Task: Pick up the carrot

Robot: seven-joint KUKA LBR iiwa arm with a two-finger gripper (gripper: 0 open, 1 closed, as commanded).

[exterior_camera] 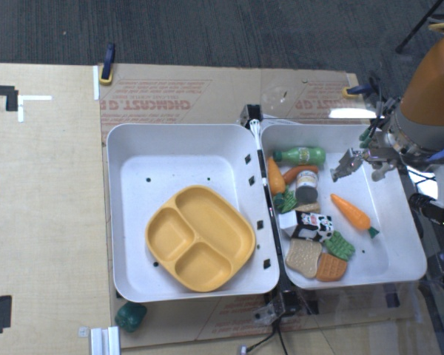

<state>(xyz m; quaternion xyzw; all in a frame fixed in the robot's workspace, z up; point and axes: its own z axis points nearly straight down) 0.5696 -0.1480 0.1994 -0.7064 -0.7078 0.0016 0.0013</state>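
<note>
An orange carrot (351, 211) with a small green tip lies in the right bin (399, 261), toward its right side, pointing up-left. A second carrot (275, 176) with green leaves lies against that bin's left wall. My gripper (362, 167) hangs over the back right part of the right bin, above and just behind the first carrot. Its two grey fingers (345, 165) are spread apart, open, with nothing between them.
The right bin also holds a green bottle (300, 154), a sausage (302, 174), a can (306, 192), a cow-patterned carton (311, 226), toast (303, 257) and a waffle (331, 267). A yellow divided plate (200, 237) lies in the left bin (133, 161). A green item (131, 315) sits outside, front left.
</note>
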